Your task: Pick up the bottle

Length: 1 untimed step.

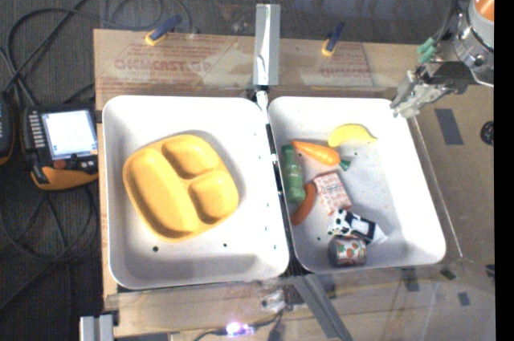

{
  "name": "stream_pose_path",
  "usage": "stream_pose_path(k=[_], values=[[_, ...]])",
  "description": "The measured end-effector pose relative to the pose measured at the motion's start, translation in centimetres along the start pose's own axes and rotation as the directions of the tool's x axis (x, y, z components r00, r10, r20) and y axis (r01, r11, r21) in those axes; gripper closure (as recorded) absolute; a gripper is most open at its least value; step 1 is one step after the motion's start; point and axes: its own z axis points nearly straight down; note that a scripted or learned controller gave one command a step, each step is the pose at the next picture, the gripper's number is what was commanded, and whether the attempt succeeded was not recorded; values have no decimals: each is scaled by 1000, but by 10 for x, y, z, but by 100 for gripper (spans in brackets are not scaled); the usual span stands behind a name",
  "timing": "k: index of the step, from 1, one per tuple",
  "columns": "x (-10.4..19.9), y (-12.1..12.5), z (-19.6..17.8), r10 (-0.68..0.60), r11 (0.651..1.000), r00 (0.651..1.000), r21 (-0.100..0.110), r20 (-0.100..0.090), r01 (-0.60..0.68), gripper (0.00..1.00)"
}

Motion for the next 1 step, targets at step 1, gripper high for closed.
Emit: stream_pose_path(k=[1], values=[[29,-39,41,-364,931,931,0,-2,364,100]])
